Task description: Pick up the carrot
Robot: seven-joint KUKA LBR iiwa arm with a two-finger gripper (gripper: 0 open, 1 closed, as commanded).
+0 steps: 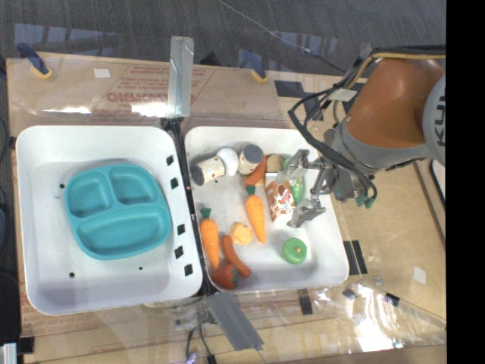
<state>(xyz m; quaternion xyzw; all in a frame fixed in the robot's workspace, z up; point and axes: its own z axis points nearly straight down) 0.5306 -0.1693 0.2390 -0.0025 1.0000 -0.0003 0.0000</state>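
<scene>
Three carrots lie in the right bin. One carrot with a green top rests near the middle. A second carrot lies along the left wall, and a shorter one sits toward the back. My gripper hovers over the bin's right side, open, one finger toward the back and the other toward the front. A red and white carton lies just left of the gap between them. No carrot is between the fingers; the middle carrot is about a hand's width to the left.
A teal divided plate lies in the left bin. The right bin also holds a white bottle, a small can, a green apple, a yellowish piece and a red sausage-like toy.
</scene>
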